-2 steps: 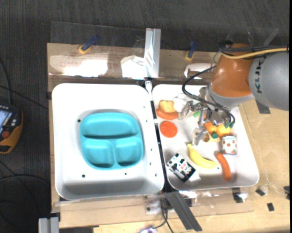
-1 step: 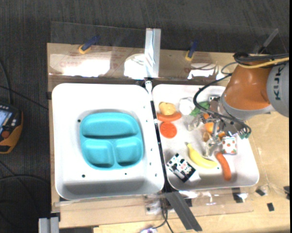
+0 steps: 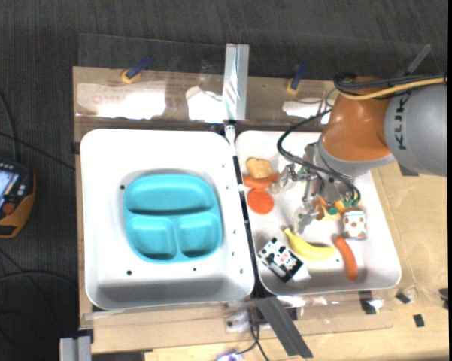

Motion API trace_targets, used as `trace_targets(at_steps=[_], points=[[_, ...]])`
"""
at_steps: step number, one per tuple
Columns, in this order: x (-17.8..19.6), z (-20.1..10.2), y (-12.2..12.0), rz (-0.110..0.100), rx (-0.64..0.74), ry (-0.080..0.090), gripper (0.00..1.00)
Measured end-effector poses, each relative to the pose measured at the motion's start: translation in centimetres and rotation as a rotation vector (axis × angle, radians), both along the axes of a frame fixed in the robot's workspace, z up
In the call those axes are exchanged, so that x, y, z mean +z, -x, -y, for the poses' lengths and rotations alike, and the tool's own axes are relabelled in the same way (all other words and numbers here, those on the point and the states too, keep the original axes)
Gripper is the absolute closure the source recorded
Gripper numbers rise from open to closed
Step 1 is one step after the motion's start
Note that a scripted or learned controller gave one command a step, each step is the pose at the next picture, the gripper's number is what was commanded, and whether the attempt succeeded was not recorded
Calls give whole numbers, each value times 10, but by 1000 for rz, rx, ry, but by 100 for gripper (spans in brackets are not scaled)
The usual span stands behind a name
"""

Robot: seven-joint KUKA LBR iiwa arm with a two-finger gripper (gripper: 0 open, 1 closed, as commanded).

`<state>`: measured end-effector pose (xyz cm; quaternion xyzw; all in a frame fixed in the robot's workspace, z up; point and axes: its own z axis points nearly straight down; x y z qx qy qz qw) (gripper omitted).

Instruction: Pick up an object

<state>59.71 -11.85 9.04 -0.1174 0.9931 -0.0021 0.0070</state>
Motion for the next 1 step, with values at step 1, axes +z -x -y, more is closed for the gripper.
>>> trace_targets(at_steps=[1], points=[[1, 15, 85, -1, -78, -2, 0]])
